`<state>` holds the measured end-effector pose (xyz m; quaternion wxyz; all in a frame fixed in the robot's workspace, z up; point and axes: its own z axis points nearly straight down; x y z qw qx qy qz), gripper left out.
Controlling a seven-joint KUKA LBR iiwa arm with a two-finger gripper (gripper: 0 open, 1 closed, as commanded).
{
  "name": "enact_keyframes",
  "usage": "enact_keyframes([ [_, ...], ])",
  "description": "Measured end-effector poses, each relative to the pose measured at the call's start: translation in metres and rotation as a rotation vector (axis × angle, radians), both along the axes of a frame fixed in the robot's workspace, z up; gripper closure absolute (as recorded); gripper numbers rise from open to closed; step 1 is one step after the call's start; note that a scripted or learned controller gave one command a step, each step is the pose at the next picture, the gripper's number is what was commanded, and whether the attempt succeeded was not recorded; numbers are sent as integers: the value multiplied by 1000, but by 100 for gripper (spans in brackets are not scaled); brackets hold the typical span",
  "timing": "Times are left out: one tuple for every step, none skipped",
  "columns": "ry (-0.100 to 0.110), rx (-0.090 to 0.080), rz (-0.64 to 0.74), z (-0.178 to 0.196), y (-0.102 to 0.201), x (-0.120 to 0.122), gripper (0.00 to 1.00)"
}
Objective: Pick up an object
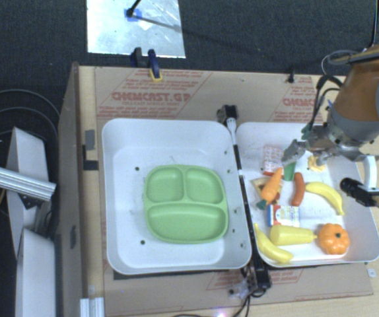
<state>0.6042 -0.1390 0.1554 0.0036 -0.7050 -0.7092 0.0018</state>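
My gripper (306,154) hangs over the back of the right bin (374,240), open, with nothing between its fingers. Just below and left of it lie an orange carrot (272,185) and a red sausage (298,189). A yellow banana (326,195) lies to the right of the sausage. Nearer the front sit a small orange pumpkin (333,238), a yellow wedge (292,234), a second banana (273,246) and a small white carton (284,214). A white and red packet (272,156) lies left of the gripper.
The left bin (127,177) holds a green divided plate (186,203). A ridge (239,177) separates the two bins. The grey arm with its orange band (368,78) comes in over the right bin's back right corner. A black part (358,190) juts over the right rim.
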Motion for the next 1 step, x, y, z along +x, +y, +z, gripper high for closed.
enact_keyframes([
  [-17, -3, -1, -67, 40, -10, 0],
])
